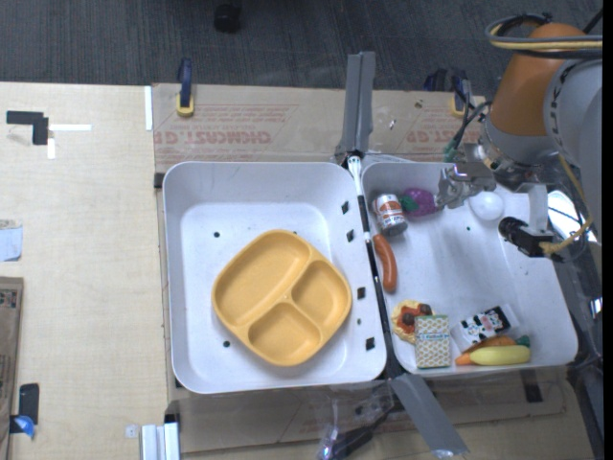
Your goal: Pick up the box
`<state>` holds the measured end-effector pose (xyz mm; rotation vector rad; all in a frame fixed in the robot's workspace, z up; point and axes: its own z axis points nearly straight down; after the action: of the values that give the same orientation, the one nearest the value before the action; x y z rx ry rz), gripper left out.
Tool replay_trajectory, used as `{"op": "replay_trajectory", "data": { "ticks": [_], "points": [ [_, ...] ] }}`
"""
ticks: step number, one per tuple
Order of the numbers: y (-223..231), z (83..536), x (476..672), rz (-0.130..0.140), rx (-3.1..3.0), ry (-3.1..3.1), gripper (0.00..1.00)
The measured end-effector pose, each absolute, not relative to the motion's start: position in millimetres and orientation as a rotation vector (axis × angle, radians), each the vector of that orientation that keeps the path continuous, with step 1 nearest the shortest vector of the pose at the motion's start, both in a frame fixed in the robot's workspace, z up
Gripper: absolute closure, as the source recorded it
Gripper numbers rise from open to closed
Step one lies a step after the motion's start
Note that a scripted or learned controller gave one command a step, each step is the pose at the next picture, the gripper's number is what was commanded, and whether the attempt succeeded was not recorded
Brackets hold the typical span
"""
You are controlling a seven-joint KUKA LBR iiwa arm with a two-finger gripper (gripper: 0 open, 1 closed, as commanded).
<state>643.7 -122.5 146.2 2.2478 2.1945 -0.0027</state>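
Green box [432,341], well apart from gripper [452,188], fingers unclear.

The grey arm with an orange band [546,84] is cut off by the frame's right edge. Its gripper [458,186], at upper right, is too small to read. A brown cardboard sheet [8,353] is cropped at the left edge.

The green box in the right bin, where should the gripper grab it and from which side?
Come from above and pinch the green box across its narrow width, at mid-length. It lies flat, with the bin wall close on its left and a black-and-white pack to its right.
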Motion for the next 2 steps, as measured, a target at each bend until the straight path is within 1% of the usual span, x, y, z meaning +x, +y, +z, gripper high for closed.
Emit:
{"op": "replay_trajectory", "data": {
  "ticks": [1, 2],
  "points": [
    [-122.3, 146.0, 643.6, -0.003, 2.248, 2.195, 0.00],
    [-164.6, 189.5, 629.4, -0.003, 2.240, 2.203, 0.00]
  ]
}}
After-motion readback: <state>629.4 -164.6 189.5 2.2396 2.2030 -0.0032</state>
